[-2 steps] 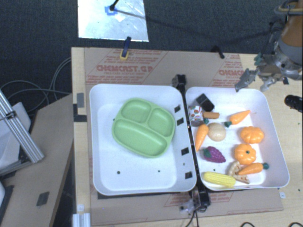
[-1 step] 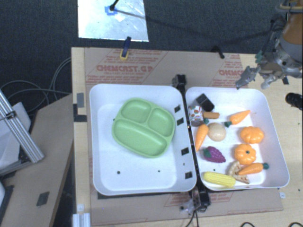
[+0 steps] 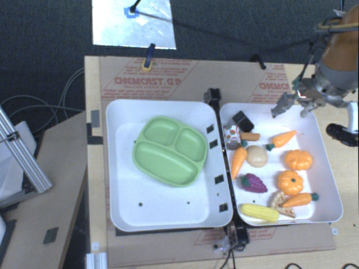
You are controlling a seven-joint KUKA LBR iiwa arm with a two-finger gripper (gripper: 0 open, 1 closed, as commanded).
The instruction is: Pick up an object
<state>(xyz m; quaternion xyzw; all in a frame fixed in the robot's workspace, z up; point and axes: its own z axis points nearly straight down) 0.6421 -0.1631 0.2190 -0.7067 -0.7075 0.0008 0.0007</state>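
The arm comes in from the right and its gripper point(image 3: 293, 104) hangs above the far right corner of the right bin point(image 3: 331, 198), with nothing between its fingers; the two dark fingers point(image 3: 279, 107) stand apart, so the hand is open; I'd judge this the approach step, with no object yet chosen or touched. The things to pick all lie in the right bin, below and to the left of the gripper, none of them under it.

The next move, as I read it, calls for travelling inward over the bin and coming down on one piece with the fingers set either side of it; the small carrot point(image 3: 282, 139) is nearest and lies apart from its neighbours, so it looks the easier target; the heap at the near edge is crowded and a descent there could nudge several things at once.

Counting: two bins; the left bin point(image 3: 120, 206) holds one green divided plate point(image 3: 170, 150); the right bin holds three carrots, the second point(image 3: 238, 161) by the divider and the third point(image 3: 298, 200) near the front; two small pumpkins point(image 3: 298, 159) and point(image 3: 289, 180); one corn cob point(image 3: 259, 212); one purple grape bunch point(image 3: 253, 182); one pale round ball point(image 3: 257, 156); one small black block point(image 3: 242, 120); one little printed can point(image 3: 231, 134), though I cannot read what it is.
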